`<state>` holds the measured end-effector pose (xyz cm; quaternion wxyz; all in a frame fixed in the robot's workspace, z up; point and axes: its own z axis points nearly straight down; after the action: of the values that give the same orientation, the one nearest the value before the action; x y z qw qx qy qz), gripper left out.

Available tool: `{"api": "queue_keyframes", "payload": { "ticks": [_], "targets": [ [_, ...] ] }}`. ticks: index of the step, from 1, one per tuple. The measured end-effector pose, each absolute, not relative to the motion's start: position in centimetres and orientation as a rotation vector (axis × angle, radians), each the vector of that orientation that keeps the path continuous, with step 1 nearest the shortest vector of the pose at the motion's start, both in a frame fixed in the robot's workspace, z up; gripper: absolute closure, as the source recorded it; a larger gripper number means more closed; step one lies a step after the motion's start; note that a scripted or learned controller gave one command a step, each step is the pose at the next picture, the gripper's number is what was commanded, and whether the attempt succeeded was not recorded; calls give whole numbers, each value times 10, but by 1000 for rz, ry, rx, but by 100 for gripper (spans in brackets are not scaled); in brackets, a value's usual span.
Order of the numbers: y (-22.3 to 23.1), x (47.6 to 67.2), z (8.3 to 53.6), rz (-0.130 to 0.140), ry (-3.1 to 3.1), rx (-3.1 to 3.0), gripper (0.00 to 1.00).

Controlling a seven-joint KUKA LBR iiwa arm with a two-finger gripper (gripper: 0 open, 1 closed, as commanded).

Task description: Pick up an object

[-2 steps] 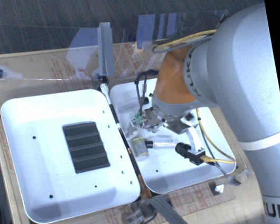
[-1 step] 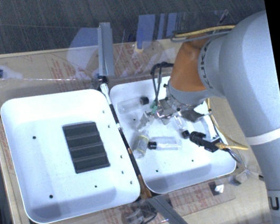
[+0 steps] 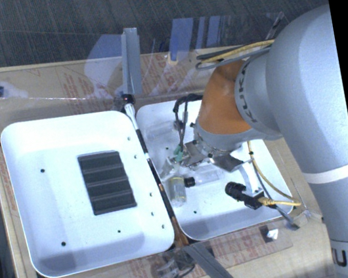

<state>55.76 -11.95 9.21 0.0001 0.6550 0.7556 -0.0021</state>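
— Where was the gripper?

— The gripper [image 3: 187,157] was down in the right bin [image 3: 209,227], in its left half and toward the far side. It pointed at the wall between the two bins.

— Open or closed?

— I could not tell. The wrist hid its tip, and the clutter around it was too small to make out. Nothing could be seen held in it.

— What lay closest to it?

— A green bit [image 3: 178,152] sat right at the gripper. I could not tell whether the two touched. Just nearer than the gripper lay a clear piece [image 3: 176,190], close to the bin's left wall. A black bit [image 3: 189,181] lay just to the right of the clear piece. Both rested on the bin floor, apart from the gripper.

— And further out?

— The orange band [image 3: 220,112] stood above the wrist, over the far middle of the right bin. The grey arm [image 3: 303,99] ran off to the right from there and covered that bin's right edge.

— The other bin?

— The left bin [image 3: 28,144] held a ribbed block [image 3: 107,181]. It was dark and lay flat near the middle, well apart from the gripper. Both bins sat side by side on the bench [image 3: 45,91].
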Motion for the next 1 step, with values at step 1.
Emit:
{"api": "queue_keyframes", "payload": {
  "ticks": [1],
  "targets": [
    [-182, 564, 92, -1, 2407, 2021, 0]
  ]
}}
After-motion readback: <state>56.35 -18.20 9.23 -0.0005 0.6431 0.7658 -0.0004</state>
